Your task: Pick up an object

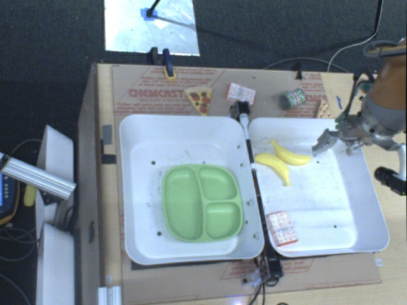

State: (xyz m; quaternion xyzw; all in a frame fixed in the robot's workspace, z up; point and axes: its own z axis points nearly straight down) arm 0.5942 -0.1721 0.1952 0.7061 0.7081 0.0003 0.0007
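Left bin (137,170): smooth green three-compartment plate (203,203) being held. Right bin (362,221): two curved yellow bananas (283,159) lying near divider; small red-white packet (282,228) at front-left corner. Gripper (327,142) being poised just right of bananas; finger state cannot be told.

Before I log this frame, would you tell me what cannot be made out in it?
- Gripper: small and blurred in the camera view; finger state unclear.
- Arm: cut off by the right edge.
- Small packet in the right bin: print too small to read.
- Can on the board behind the bins: label too small to read.
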